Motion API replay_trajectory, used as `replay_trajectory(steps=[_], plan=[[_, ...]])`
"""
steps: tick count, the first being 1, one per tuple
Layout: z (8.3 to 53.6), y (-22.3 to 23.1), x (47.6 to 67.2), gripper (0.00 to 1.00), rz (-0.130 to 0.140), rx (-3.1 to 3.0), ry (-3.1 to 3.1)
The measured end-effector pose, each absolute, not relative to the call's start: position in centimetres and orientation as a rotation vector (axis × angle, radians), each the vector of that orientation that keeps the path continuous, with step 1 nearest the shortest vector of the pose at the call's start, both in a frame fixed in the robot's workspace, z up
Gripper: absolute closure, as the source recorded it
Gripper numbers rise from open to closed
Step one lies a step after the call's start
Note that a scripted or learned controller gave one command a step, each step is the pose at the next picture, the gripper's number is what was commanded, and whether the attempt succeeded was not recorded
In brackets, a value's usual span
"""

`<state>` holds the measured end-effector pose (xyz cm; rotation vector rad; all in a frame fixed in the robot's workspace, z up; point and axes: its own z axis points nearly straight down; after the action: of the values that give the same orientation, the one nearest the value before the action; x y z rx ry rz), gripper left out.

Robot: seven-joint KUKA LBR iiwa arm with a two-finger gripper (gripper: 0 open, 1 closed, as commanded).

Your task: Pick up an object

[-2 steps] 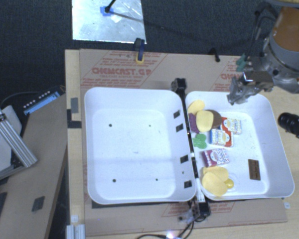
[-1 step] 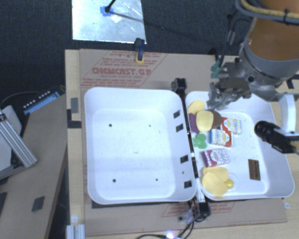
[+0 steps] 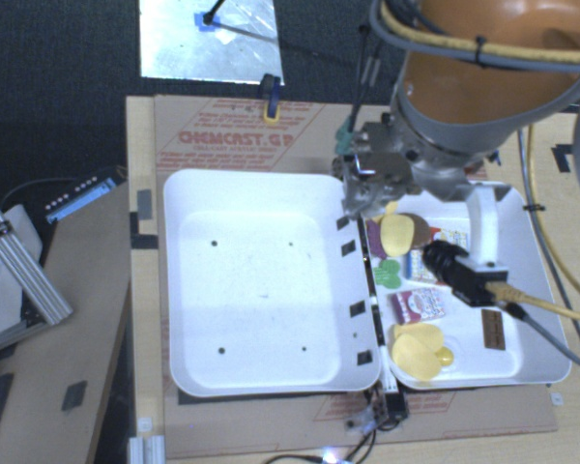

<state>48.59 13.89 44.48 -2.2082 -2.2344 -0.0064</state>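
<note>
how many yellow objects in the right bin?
2. One pale yellow object sits near the bin's far left, just below the tool; a yellow cup-like object lies at the near left corner. The arm may hide others.

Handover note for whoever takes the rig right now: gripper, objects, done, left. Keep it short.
Gripper: low over the far left corner of the right white bin, by the divider. Its finger state cannot be read from this view, and nothing is seen held.
Objects, all in the right bin: pale yellow rounded piece just below the gripper, small green item, red-and-white packet, yellow cup-like piece at the near edge, small brown block.
Left white bin: bare floor visible.
Done: arm positioned over the objects.
Left: grasp and lift one object; no lift confirmed yet.
</note>
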Motion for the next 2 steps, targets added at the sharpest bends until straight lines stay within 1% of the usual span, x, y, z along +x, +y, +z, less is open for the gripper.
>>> replay_trajectory(steps=[1, 2], plan=[[44.6, 20.4, 48.6, 1.0, -0.007, -2.212, -2.231], [43.8, 22.8, 48.6, 1.0, -0.002, -2.214, -2.229]])
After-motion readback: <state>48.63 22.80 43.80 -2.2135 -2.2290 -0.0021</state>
